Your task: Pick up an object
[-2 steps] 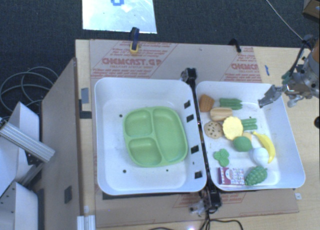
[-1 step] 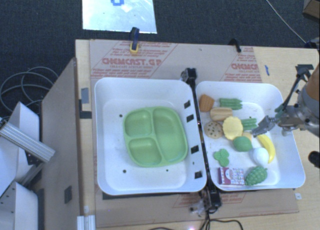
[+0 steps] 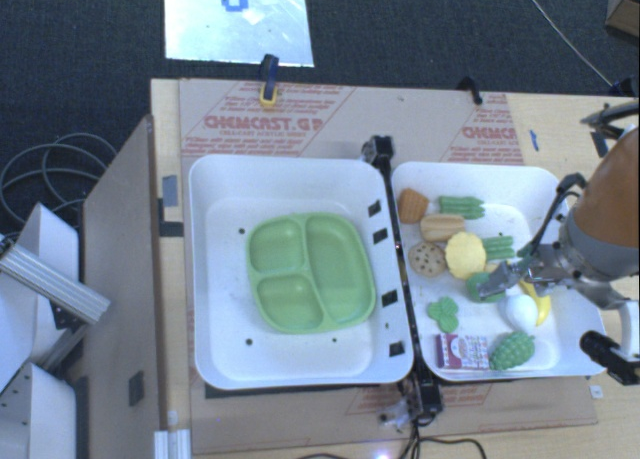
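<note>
The pincer (image 3: 492, 285) is seen lowered into the right bin (image 3: 560, 362) on the worktop (image 3: 330, 107), just right of the yellow lemon (image 3: 464, 253) and beside the white egg (image 3: 520, 311), though whether it is open or closed cannot be told, while the cookie (image 3: 428, 260) lies left of the lemon.

We are seeing a wooden bench (image 3: 160, 277) standing on dark carpet, carrying a cardboard sheet (image 3: 330, 117) with red print lying flat on its top. Two shallow white bins are sitting side by side on that sheet, touching along a black hinged strip: the left bin (image 3: 215, 247) and the right bin (image 3: 560, 362). A yellow-and-black clamp (image 3: 268, 82) is gripping the sheet's far edge, and a black clip (image 3: 468, 89) is sitting further right on that edge.
</note>
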